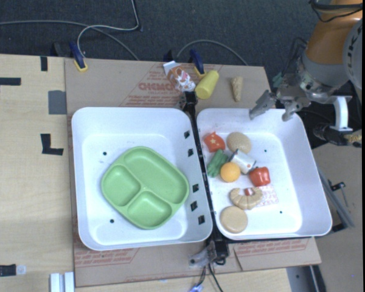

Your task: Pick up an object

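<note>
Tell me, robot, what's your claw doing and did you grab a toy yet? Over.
Gripper open, above right bin's far rim, holding nothing. Toys untouched in that bin; orange mid-pile. Nothing blocking the way down.

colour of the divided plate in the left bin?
Light green. The divided plate shows plainly in the camera view, lying in the left bin.
</note>
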Controlling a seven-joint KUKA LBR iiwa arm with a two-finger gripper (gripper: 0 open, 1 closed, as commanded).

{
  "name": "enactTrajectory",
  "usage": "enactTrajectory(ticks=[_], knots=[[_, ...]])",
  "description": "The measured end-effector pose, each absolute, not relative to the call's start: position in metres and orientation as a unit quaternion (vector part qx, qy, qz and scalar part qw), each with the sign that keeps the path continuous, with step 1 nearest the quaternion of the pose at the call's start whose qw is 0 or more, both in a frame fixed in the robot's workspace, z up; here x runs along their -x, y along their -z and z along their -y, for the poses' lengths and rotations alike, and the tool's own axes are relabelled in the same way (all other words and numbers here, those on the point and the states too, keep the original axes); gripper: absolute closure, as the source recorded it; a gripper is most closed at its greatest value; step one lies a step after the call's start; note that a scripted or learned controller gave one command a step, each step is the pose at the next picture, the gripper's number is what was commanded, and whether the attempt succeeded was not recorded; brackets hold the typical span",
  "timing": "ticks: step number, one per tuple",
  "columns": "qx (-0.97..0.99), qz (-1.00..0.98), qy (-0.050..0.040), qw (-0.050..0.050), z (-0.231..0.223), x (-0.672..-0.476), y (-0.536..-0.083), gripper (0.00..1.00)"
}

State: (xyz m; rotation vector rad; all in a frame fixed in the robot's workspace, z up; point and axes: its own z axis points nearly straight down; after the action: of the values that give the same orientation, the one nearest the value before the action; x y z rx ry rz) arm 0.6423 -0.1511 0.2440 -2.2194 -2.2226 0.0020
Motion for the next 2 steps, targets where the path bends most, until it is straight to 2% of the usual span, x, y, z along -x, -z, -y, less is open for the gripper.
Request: enactTrajectory(ticks=[1, 2], knots=[[0.707, 0.707, -0.0013, 0.002, 0.165, -0.566, -0.132, 0.00], [0.707, 0.707, 0.0007, -0.002, 0.152, -0.549, -0.087, 0.00]])
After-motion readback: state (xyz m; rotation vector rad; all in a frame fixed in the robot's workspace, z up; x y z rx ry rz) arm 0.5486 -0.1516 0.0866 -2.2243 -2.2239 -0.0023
